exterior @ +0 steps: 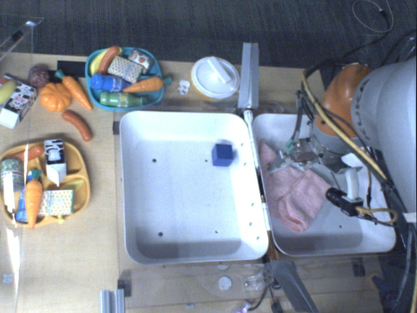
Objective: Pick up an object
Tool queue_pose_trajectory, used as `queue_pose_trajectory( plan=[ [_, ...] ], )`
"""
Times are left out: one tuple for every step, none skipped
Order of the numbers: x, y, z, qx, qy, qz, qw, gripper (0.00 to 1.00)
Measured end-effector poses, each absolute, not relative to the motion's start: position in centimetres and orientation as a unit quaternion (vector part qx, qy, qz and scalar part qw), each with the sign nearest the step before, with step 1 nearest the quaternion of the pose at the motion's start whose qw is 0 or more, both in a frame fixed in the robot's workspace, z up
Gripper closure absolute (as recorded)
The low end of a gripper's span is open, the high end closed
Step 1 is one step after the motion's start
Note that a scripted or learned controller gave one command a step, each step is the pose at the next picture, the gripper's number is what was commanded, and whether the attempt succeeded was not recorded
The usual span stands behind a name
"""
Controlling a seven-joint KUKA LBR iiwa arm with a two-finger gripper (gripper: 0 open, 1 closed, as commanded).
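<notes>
A small blue cube [223,154] lies in the left white bin [128,194], toward its upper right. A crumpled pink cloth [298,197] lies in the left part of the right bin [339,241]. My gripper [285,160] reaches in from the right and hangs low over the cloth's upper edge, close to the wall between the bins. The grey arm with its orange band [342,90] and cables covers the right bin's far right side. Whether the gripper touches the cloth is not clear.
On the bench to the left stand a blue bowl of toy food [124,78], a yellow plate of toys [77,186], an orange toy pumpkin [54,97] and a toy sausage [77,124]. A white lidded tub [215,77] sits behind the bins.
</notes>
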State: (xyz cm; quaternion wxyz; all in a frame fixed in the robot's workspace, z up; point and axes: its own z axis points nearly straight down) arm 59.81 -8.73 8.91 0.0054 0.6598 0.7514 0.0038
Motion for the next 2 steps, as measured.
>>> queue_pose_trajectory(
  plan=[
    [59.1, -12.7, 8.9, 0.607, 0.794, 0.0035, 0.005, 0.0],
    [63.2, -8.8, 8.9, 0.623, 0.782, 0.0039, 0.005, 0.0]
  ],
)
